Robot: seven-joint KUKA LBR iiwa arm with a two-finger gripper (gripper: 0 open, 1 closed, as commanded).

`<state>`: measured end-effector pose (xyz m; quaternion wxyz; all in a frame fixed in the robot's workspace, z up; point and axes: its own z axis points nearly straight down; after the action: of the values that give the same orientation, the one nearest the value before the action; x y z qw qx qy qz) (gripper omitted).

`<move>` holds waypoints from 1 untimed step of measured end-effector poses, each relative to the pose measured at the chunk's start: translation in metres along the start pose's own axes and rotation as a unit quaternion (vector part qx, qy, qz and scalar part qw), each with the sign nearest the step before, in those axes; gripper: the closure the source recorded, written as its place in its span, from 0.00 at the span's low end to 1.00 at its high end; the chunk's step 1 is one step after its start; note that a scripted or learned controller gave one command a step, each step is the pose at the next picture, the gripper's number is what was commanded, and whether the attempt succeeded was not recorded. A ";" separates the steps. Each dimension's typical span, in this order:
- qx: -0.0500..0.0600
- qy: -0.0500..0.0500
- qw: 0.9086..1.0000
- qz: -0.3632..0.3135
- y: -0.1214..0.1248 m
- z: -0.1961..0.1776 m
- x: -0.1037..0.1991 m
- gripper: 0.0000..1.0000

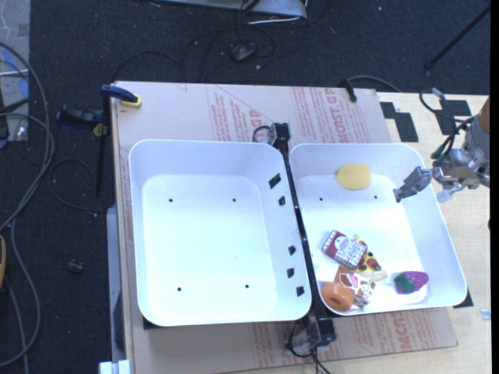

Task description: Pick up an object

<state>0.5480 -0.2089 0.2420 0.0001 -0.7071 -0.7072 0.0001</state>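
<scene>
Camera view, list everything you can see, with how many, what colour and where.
Bins: two, white, side by side on the bench.
Lemon-like object: one, yellow, top of the right bin.
Packet: one, dark red and white, lower middle of the right bin.
Round fruit: one, orange, bottom corner of the right bin, by the divider.
Small printed pieces: a small cluster, mixed colours, between the packet and the round fruit; count unclear.
Purple object: one, purple and green, bottom right of the right bin.
Clamp: one, blue and yellow, bench's top left corner.
End effector: one, grey, over the right bin's right rim.
</scene>
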 end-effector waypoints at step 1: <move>0.005 0.002 1.000 0.001 -0.047 0.147 0.000 0.00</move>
<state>0.5013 -0.2084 0.0948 0.0052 -0.7078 -0.7064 0.0025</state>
